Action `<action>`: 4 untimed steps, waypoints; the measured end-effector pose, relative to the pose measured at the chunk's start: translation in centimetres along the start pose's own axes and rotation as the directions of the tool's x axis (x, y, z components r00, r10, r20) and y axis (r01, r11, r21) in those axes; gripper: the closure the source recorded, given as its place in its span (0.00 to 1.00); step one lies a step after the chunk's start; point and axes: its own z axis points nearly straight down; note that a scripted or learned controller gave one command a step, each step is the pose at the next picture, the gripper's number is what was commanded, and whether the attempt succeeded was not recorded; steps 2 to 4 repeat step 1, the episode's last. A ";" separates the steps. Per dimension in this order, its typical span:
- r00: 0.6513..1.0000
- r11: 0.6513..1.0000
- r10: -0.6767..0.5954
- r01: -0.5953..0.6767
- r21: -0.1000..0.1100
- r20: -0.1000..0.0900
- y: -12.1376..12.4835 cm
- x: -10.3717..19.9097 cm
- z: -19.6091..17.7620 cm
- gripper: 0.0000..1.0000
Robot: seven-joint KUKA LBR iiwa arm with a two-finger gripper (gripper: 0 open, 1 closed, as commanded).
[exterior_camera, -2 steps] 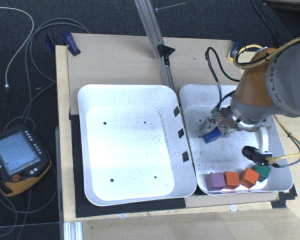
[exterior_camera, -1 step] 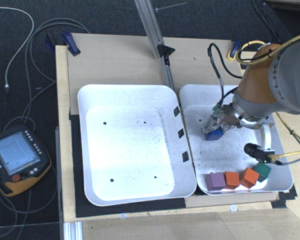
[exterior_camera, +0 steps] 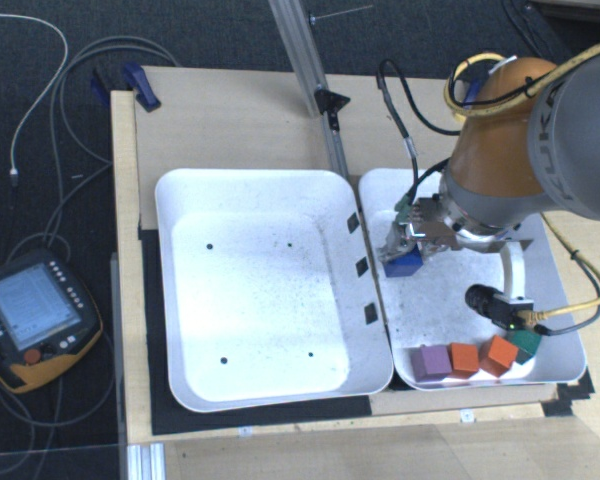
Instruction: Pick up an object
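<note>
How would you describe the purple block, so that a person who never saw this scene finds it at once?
Look at the right bin, the one under the arm. Along its near edge is a row of small blocks. The purple block is the leftmost of that row, next to an orange block; it is the only purple thing, and it lies apart from the blue block at the gripper.

The grey and orange arm (exterior_camera: 520,158) is cut off by the right edge and covers much of the right bin (exterior_camera: 565,298). A blue block (exterior_camera: 404,262) sits partly hidden under the gripper (exterior_camera: 412,236). A green block (exterior_camera: 526,342) is half hidden behind a black fitting (exterior_camera: 490,303). The handheld screen (exterior_camera: 20,308) is too blurred to read.
</note>
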 end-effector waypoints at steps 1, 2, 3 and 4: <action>1.000 1.000 0.001 -0.001 0.007 0.001 0.9 6.0 0.5 1.00; 1.000 1.000 0.001 -0.001 0.007 0.001 0.9 6.0 0.5 1.00; 1.000 1.000 0.001 -0.001 0.007 0.001 0.9 6.0 0.5 1.00; 1.000 1.000 0.001 -0.001 0.007 0.001 0.9 6.0 0.5 1.00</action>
